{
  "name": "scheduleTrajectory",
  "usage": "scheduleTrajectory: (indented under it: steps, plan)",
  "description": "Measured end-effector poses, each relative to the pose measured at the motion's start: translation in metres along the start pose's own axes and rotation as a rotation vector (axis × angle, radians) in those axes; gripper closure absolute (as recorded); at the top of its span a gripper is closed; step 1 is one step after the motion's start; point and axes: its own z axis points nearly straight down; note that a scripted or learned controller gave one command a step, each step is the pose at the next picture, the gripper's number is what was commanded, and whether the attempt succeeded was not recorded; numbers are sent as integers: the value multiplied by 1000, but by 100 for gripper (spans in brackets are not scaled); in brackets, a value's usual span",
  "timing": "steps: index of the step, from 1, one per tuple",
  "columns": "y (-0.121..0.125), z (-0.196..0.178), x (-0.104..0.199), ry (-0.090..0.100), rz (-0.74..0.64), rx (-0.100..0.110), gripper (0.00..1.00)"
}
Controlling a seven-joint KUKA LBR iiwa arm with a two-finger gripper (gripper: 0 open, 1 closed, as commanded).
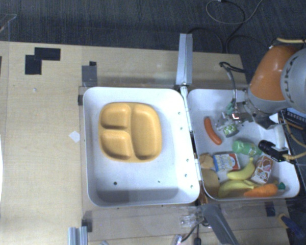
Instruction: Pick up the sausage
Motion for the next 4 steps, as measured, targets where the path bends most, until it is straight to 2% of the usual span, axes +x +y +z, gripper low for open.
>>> scheduleTrajectory:
  steps: [1, 2, 4]
  plan:
    - [0, 0, 0, 0, 0, 0, 0]
    - [33, 12, 32, 0, -308, 8, 0]
    - [32, 12, 32, 1, -308, 7, 0]
